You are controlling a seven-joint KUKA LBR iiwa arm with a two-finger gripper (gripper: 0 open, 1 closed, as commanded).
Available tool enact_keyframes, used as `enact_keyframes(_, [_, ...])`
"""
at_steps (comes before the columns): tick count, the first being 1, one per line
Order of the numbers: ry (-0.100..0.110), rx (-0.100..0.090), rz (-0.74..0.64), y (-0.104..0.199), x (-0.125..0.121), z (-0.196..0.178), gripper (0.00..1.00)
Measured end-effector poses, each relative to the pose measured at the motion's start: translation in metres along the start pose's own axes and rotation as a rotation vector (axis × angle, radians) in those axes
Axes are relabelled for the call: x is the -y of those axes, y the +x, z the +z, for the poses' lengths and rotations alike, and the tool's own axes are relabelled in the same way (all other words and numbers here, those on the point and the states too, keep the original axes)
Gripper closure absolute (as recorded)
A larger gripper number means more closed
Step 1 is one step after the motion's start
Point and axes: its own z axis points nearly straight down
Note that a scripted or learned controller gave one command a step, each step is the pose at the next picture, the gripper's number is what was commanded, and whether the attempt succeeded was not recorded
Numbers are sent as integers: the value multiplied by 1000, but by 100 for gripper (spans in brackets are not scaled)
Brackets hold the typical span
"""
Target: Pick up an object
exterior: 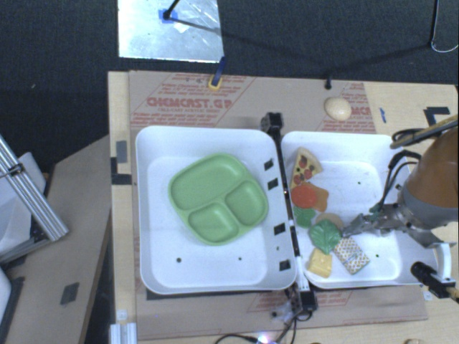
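The gripper [353, 227] reaches into the right bin [373, 156] from the right, its tip low over the toys — whether it is spread or pinching cannot be told. Just left of its tip sits a green leafy toy [325, 235], just below it a patterned block [351, 255] and a yellow wedge [320, 263]. Farther up-left lie a pizza slice [306, 166] and a red tomato [304, 196]; the green divided tray [217, 198] fills the left bin [154, 264].

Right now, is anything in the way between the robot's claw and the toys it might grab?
Nothing visible is. The gripper sits low in the right bin, its tip right beside the green leafy toy and the patterned block. The other toys crowd along the bin's left side, touching each other, so a clean grab may be awkward.
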Motion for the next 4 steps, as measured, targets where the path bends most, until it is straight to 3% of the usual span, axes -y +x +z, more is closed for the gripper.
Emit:
enact_keyframes(1, [-8,3,-1,-1,-2,-14,100])
enact_keyframes(3, [-4,3,-5,-1,8,-125,100])
enact_keyframes(4, [-1,2,-5,-1,7,-134,100])
